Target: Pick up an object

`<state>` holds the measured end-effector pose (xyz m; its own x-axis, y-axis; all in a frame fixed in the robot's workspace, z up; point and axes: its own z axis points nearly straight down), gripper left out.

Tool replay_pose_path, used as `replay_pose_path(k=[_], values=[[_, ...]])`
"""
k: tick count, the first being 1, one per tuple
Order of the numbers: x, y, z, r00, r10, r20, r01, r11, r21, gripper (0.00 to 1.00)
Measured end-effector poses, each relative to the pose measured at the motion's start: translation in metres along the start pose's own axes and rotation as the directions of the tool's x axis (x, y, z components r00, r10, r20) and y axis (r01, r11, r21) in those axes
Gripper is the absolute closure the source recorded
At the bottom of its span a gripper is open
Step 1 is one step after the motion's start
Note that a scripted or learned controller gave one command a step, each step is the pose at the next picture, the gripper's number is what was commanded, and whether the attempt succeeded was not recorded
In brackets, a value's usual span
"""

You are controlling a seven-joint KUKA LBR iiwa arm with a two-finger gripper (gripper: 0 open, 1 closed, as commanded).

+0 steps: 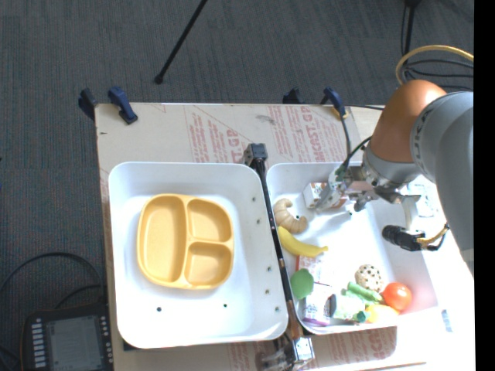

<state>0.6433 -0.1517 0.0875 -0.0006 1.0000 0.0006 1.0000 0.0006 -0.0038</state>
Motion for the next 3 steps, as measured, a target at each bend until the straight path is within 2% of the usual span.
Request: replay_pose_path(k=[1, 2, 3], values=[[0.0, 0.0, -0.01, 1.0, -0.002, -0.001, 0.002, 1.0, 0.0, 1.0], [0.001, 0.0, -0.01, 1.0, -0.002, -0.001, 0.002, 1.0, 0.001, 0.0], [-0.007, 0.0, 0.0, 1.0, 0.0, 0.0, 0.0, 1.0, 0.001, 0.0]])
